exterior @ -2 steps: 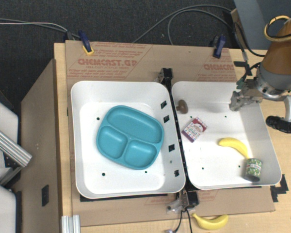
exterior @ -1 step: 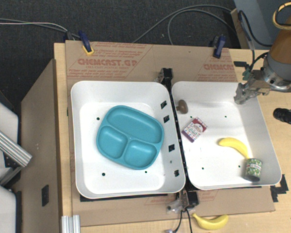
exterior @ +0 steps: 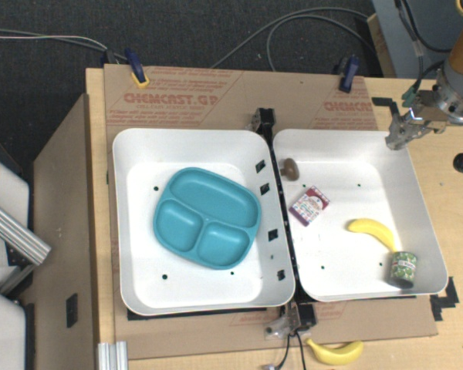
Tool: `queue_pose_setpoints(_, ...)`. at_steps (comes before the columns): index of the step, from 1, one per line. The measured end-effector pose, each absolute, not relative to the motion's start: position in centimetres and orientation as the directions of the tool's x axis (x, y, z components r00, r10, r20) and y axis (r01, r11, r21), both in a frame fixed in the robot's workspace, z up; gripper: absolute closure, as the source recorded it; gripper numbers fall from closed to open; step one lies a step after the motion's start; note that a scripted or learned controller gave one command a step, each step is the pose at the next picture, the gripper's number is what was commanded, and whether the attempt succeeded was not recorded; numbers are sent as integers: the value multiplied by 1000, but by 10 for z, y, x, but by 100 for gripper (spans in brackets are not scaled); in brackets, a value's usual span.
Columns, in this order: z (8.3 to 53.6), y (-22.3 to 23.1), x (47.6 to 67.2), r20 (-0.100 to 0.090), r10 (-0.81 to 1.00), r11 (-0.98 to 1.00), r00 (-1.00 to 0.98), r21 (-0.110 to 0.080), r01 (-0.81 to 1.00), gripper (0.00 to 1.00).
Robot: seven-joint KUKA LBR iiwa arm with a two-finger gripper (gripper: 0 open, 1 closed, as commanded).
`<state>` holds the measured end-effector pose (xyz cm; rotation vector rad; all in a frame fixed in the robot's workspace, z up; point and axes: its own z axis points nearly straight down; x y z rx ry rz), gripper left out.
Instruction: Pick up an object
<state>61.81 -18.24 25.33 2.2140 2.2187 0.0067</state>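
Hovering above the right shallow white bin's [exterior: 417,206] far corner: metal gripper [exterior: 405,133], grip state impossible to tell, nothing visibly held; curved yellow banana [exterior: 373,232] lying loose below, ready for picking

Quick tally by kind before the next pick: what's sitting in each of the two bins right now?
Left bin:
Teal divided plate: 1

Right bin:
Banana: 1
Small green-labelled can: 1
Red and white packet: 1
Small brown object: 1

Total: 5
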Motion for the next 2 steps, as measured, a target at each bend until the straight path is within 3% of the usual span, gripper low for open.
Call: queue_pose_setpoints(2,257,-74,594,3,1000,6,-6,-3,1000,100)
